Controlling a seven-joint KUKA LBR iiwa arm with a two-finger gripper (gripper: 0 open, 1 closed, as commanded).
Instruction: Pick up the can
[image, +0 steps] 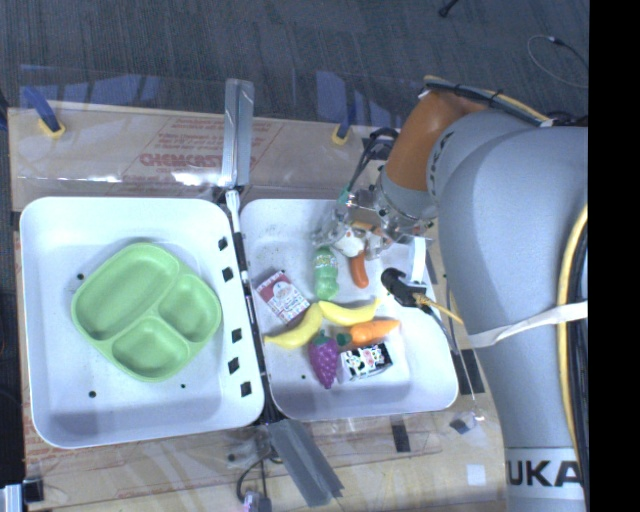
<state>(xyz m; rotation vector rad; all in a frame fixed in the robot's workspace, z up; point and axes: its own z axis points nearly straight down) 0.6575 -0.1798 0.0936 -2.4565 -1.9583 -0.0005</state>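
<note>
Can (282, 296) lies on its side in the right bin (430, 385), toward that bin's left wall, red and white with a label facing up. Its long axis runs at a slant, one end toward the far left and the other toward the near right, where it comes close to the banana (322, 321). The banana curves across the bin's middle, with a carrot (373, 329) at its right end, grapes (324, 361) just near of it and a small carton (367, 361) beside the grapes. A green bottle (325, 271) lies just far of the banana, right of the can and apart from it.

The end effector (362, 238) is low over the far part of the right bin, well apart from the can; whether it is released or clenched I cannot tell.

The left bin (50, 400) holds a green divided plate (146, 311). Both bins rest on the worktop (120, 465).
</note>
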